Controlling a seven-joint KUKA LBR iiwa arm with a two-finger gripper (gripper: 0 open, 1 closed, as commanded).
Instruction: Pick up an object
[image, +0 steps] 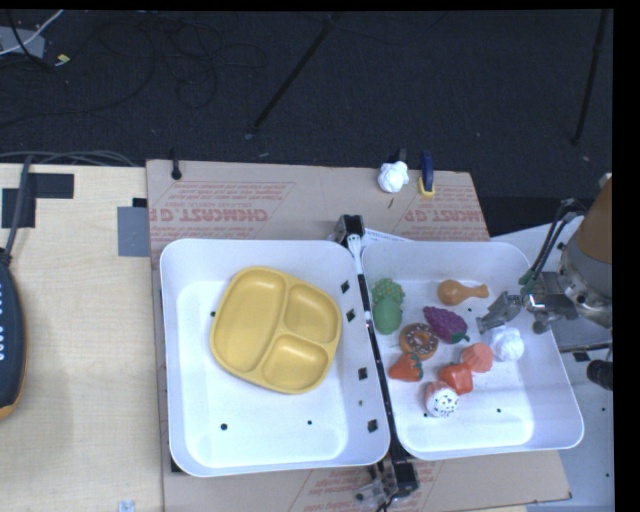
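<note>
1. Bench: two shallow white bins side by side. The left bin (190, 420) holds a yellow divided plate (277, 328). The right bin (520, 425) holds a cluster of small toy foods.

2. Contents of the right bin: a green piece (387, 303) near the divider, a tan drumstick shape (462, 292), a purple piece (446, 322), a doughnut-like round (418, 341), an orange-red wedge (405, 369), two red-orange pieces (468, 368), a white spotted ball (441, 402) and a white lump (508, 346) towards the right wall.

3. Arm: it enters from the right, with the gripper (498, 318) low over the right side of the right bin, just above and touching or nearly touching the white lump.

4. Jaws: the metal tips are small and blurred against the bin. I cannot tell how far apart they stand, and nothing can be seen between them.

5. Target: no object is lifted; all lie on the bin floor. The white lump is the nearest candidate, with the upper red-orange piece just beside it.

6. Judged advice for the step: centre the tool over one item only, preferably the white lump, since it sits at the edge of the cluster. Descend straight, avoid the right wall, and close on the widest part before lifting slowly.

7. Risk, as judged: a neighbouring piece may be nudged or pinched together with the target.
</note>
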